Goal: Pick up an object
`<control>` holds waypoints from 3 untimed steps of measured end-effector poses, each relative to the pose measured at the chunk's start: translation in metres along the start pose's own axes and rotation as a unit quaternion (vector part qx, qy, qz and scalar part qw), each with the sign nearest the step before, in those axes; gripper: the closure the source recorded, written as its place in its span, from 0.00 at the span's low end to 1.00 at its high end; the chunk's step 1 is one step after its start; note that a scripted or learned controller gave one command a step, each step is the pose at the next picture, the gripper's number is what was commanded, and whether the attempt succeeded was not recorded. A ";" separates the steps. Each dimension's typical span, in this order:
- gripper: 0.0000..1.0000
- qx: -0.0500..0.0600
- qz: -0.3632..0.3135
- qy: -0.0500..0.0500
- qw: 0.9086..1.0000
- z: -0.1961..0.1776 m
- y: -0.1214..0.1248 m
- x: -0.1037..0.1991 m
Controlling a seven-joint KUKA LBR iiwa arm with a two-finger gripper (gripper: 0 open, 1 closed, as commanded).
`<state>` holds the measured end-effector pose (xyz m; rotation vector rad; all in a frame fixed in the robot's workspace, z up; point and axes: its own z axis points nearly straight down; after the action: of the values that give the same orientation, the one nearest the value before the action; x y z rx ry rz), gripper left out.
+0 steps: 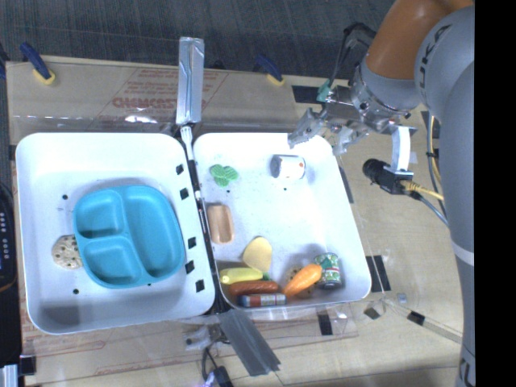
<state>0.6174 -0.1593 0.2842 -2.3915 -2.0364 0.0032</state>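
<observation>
My hand (321, 133) hangs over the right bin's (348, 216) far rim, fingers apart and holding nothing, probably lining up on the small silver can (286, 167) lying just below it.

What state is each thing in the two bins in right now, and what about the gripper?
gripper: above the right bin's far edge, nothing between its fingers.
blue tray: flat in the left bin, compartments bare.
cookie: flat beside the tray.
grey cup: lying on its side.
green can: tipped over in the near corner.
carrot: lying against the can.
hot dog: lying at the near wall.
</observation>
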 end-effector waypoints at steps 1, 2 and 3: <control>0.00 0.005 0.109 0.000 0.994 0.061 0.025 0.003; 0.00 0.002 0.046 0.001 0.999 0.193 -0.033 -0.023; 0.00 0.000 -0.059 0.001 0.998 0.193 -0.092 -0.041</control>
<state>0.5201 -0.1854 0.0911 -2.2656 -2.1734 0.0007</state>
